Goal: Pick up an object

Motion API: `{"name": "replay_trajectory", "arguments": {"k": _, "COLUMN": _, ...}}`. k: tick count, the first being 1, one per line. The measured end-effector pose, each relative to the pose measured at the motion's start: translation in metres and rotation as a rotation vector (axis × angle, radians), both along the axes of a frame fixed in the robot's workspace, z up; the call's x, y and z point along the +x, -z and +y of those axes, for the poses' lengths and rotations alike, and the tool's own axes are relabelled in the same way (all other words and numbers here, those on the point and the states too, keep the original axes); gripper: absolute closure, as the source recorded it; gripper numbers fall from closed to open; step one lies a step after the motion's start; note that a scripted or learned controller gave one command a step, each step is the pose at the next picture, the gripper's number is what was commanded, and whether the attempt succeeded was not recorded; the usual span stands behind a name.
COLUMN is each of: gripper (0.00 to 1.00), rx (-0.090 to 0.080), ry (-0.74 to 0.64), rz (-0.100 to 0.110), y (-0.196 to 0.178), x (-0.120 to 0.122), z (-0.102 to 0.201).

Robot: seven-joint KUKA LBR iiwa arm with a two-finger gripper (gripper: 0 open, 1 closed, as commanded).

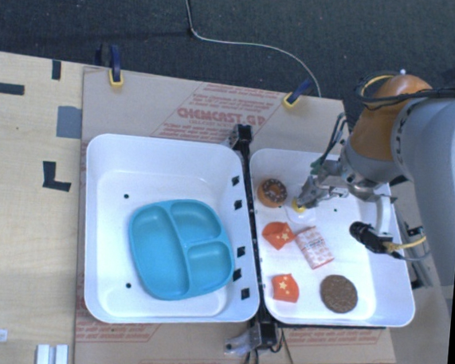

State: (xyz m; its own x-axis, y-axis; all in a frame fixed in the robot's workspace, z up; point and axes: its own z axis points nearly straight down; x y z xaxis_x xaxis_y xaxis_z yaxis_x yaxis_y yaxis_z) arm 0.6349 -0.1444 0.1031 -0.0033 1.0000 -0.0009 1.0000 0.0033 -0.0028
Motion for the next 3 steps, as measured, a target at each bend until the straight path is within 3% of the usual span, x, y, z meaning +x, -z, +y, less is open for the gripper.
{"name": "replay_trajectory", "arguments": {"k": 2, "gripper": 1.00, "rx": 0.000, "ry": 0.001, "rz": -0.007, "y": -0.109, "x": -0.003, "z": -0.003}}
{"name": "replay_trajectory", "arguments": {"k": 3, "gripper": 1.00, "rx": 0.001, "ry": 0.002, "rz": -0.003, "y": -0.132, "x": -0.002, "z": -0.002}}
